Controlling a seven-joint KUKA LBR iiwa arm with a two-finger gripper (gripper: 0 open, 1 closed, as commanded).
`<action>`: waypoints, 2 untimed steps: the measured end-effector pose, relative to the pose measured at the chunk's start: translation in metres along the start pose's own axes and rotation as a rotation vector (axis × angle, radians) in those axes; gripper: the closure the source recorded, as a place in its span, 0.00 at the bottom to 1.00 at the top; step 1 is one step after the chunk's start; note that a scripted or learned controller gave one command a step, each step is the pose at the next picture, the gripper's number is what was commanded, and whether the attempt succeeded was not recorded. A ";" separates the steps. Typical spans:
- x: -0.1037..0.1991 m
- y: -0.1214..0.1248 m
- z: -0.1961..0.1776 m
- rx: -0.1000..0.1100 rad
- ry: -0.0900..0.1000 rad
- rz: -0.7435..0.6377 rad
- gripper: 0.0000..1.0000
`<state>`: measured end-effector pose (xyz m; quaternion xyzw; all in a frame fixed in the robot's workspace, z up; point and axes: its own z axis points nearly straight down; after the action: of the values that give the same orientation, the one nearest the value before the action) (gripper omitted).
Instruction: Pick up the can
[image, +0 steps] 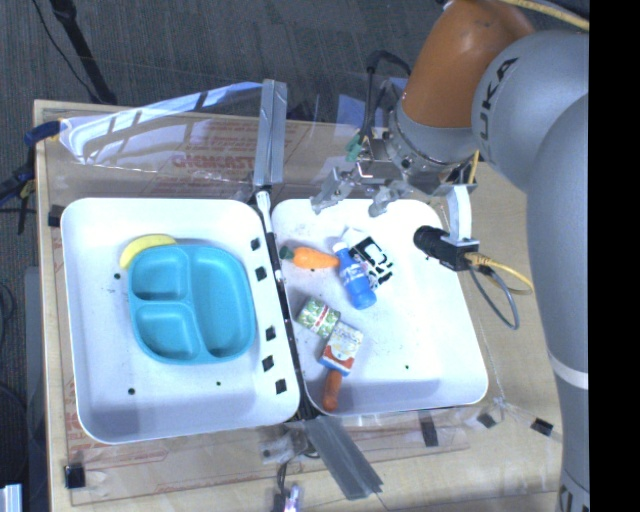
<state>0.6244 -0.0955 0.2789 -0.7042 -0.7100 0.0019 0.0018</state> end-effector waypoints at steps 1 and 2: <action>-0.027 -0.010 0.061 -0.001 -0.001 0.075 0.00; -0.077 -0.024 0.176 -0.007 0.000 0.103 0.00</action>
<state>0.6005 -0.1731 0.1028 -0.7398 -0.6728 -0.0004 -0.0010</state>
